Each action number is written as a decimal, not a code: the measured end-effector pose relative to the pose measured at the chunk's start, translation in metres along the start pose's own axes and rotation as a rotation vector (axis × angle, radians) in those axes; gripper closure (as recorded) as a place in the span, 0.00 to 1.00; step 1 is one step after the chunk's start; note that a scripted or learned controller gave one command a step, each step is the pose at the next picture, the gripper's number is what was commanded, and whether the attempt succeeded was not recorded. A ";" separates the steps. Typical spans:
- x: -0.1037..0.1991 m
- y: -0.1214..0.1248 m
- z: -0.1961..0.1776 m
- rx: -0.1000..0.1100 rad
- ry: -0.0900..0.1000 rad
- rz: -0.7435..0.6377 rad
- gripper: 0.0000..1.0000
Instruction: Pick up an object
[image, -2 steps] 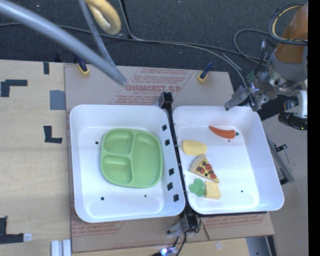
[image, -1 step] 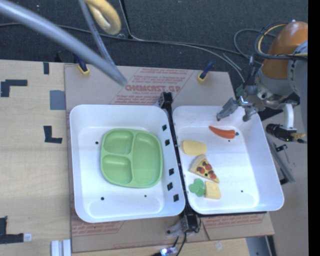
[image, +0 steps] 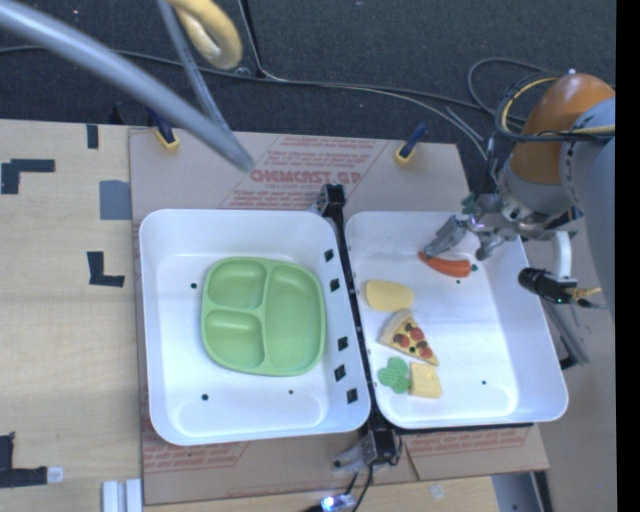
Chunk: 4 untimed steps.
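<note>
My gripper (image: 456, 250) hangs over the far part of the right bin (image: 545, 385), open, with its fingers spread. A small red-orange pepper (image: 449, 265) lies on the bin floor just below the fingertips, which stand on either side of it. Nearer the front of the same bin lie a yellow oval piece (image: 388, 295), a pizza slice (image: 408, 337), a green broccoli piece (image: 395, 376) and a yellow cheese wedge (image: 427, 382).
A green divided plate (image: 263, 315) lies in the left bin (image: 150, 300). A black divider (image: 345, 300) runs between the bins. Cables (image: 470, 110) trail over the dark ground behind the bench. The right bin's right half has bare floor.
</note>
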<state>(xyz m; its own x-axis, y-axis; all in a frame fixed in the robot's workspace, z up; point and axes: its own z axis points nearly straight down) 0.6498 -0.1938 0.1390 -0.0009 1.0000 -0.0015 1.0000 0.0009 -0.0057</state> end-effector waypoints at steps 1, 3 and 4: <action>0.001 0.000 0.053 -0.003 -0.001 -0.002 0.00; -0.003 -0.001 -0.004 -0.008 0.001 0.000 1.00; -0.010 -0.004 -0.063 -0.011 0.000 -0.001 1.00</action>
<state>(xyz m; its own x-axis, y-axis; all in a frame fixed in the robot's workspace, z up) 0.6464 -0.2037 0.2022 -0.0016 1.0000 -0.0016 1.0000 0.0016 0.0049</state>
